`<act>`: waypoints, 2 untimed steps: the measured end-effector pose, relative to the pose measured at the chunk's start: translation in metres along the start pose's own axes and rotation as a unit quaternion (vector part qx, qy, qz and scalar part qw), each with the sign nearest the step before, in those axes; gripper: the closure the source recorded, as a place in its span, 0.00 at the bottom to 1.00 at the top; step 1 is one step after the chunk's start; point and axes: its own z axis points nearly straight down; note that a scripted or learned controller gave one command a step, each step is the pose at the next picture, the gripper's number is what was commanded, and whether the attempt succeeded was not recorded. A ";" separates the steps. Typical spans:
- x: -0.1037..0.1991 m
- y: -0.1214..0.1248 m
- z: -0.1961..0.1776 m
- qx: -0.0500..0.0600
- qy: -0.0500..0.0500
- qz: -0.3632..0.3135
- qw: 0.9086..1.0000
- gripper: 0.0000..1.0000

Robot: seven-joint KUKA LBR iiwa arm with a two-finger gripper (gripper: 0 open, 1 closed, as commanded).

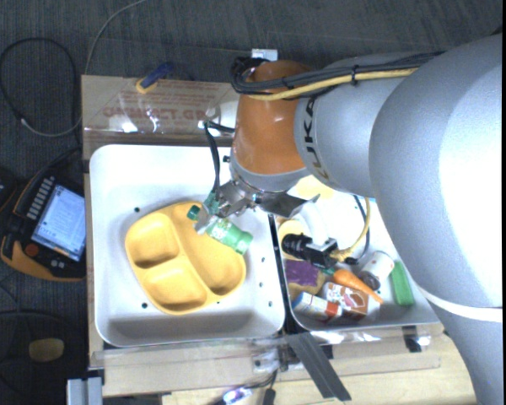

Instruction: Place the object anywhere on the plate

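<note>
The gripper (217, 213) pinches a green bottle (228, 233) over the 2 o'clock rim of the yellow plate (182, 264). The plate lies in the left bin (110, 175). The bottle hangs tilted, cap toward 4 o'clock; judged ready for release. "KUKA" on the arm (320, 133) is partly legible. Lettering on the cardboard (152, 108) is unreadable.
</note>
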 end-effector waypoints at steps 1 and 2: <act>-0.001 0.000 -0.008 0.000 0.001 0.001 1.000 1.00; -0.001 0.000 -0.008 0.000 0.001 0.001 1.000 0.00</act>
